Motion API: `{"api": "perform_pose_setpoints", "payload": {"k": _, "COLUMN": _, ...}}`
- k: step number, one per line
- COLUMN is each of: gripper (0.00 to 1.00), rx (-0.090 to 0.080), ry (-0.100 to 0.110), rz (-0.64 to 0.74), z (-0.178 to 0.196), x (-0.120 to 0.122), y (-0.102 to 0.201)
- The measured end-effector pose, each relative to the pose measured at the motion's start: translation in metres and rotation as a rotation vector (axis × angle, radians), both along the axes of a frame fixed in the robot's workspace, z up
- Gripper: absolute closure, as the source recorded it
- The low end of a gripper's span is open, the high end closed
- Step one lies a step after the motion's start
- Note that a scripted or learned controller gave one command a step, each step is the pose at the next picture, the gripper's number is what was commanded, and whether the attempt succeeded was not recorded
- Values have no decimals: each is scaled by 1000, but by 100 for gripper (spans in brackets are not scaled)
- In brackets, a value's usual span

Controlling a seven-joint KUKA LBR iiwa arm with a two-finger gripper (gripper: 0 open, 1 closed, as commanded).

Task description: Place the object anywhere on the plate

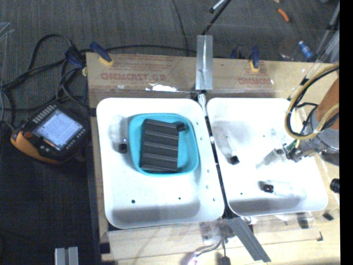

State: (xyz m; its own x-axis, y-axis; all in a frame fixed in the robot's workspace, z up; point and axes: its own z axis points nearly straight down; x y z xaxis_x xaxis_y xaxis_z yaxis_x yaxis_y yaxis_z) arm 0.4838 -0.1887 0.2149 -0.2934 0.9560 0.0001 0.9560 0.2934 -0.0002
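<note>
While the dark ribbed block [160, 145] lies lengthwise up-down on the plate [190, 148], the pincer's [284, 152] grip—unreadable.

Grey arm [330, 142] with an orange band, looped yellow-and-black cables, and a pale, translucent-looking claw [274, 157].

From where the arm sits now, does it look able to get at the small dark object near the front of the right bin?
Probably yes: the small dark object lies uncovered on the right bin floor, just below-left of the hand.
</note>
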Motion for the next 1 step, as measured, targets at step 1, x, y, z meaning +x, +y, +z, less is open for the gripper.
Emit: {"api": "perform_pose_setpoints", "payload": {"k": 1, "gripper": 0, "rx": 0, "ry": -2, "rz": -371, "z": -119, "x": 1, "y": -34}}
